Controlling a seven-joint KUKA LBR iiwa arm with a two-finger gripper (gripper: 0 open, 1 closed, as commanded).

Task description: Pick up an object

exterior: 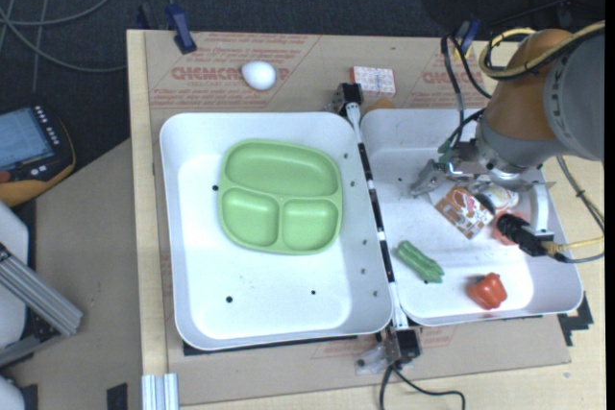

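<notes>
My gripper point(429, 179) is low in the right bin point(538, 298), near its upper left part, with the grey and orange arm reaching in from the right. Its fingers point(421, 183) point left and stand open with nothing between them. An orange and white packet point(466, 210) lies just to the right of the gripper, under the wrist. A green oblong toy point(420, 261) lies lower in the bin. A red pepper-like toy point(488, 290) sits near the bin's front right.
The left bin point(192, 283) holds a green divided plate point(281, 197). On the bench behind the bins lie a white egg-shaped thing point(258, 74) and a small patterned box point(373, 80). Cables run by the arm at the right.
</notes>
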